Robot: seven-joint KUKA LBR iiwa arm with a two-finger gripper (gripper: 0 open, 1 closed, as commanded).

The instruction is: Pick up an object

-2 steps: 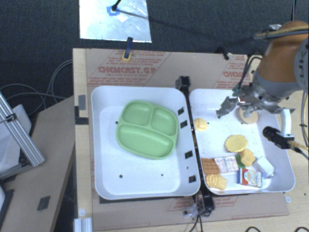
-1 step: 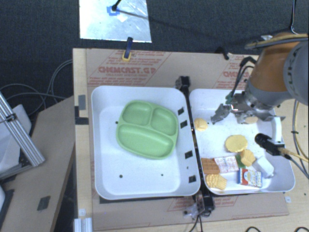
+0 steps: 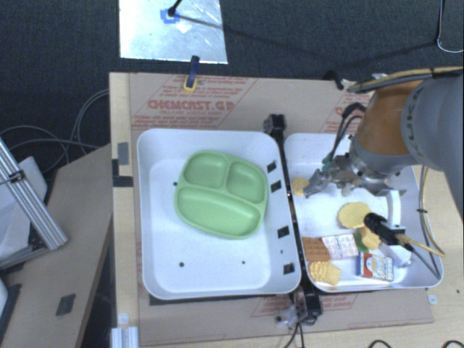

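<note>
In the camera view my gripper hangs low over the upper left part of the right bin, with the grey arm and its orange band coming in from the right. A small yellow piece lies just left of the gripper tip, by the bin's left wall. A round yellow food item lies below and to the right of the gripper. Nothing shows between the gripper's tips.
Along the right bin's front lie a brown cracker, a waffle-like piece, a small white and red packet and a blue and white carton. The left bin holds a green divided plate.
</note>
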